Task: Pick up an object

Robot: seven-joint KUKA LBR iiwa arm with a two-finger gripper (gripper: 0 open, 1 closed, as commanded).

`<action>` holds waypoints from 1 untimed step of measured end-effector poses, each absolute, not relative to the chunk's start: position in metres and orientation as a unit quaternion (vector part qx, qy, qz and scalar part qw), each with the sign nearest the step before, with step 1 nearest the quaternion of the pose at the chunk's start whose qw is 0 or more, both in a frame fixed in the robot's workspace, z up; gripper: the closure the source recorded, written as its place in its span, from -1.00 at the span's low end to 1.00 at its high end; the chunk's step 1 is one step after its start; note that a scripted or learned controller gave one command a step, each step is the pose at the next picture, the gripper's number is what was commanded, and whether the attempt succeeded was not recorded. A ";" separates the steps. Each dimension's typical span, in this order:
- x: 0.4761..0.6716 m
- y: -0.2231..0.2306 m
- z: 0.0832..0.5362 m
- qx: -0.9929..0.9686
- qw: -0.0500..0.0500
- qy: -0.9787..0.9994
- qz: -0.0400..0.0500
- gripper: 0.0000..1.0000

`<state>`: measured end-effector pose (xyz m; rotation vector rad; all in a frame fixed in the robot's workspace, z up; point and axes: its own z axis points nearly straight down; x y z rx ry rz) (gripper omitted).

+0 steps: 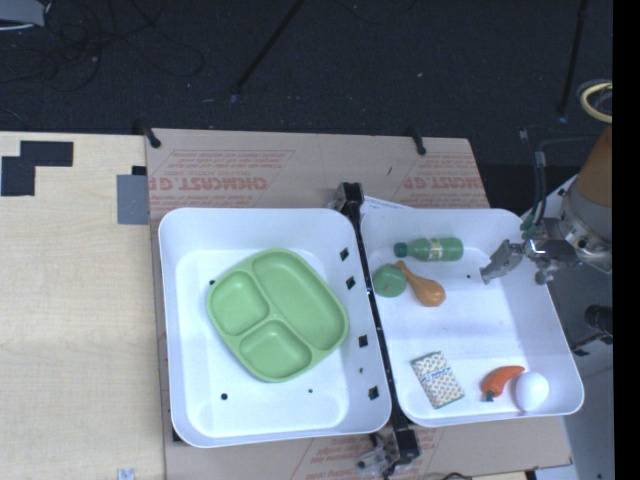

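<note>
My gripper point(519, 264) hangs over the right edge of the right bin point(480, 318), open, with nothing between its fingers. A green bottle point(430, 250) lies on its side at the back of that bin, a short way left of the gripper. In front of the bottle sit a round green fruit point(389, 281) and an orange-brown drumstick-shaped piece point(425, 288), touching each other. Toward the front of the bin lie a patterned packet point(437, 379), an orange carrot-like toy point(500, 379) and a white egg point(531, 390).
The left bin point(190, 268) holds a green three-section plate point(277, 313). A black divider with clips point(365, 308) runs between the bins. Both stand on cardboard point(300, 168), with a wooden bench top point(70, 318) to the left.
</note>
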<state>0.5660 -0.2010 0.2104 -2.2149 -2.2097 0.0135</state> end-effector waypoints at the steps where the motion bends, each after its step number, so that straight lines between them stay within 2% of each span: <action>1: 0.569 -0.201 0.219 -0.707 0.000 -0.707 0.000 -1.00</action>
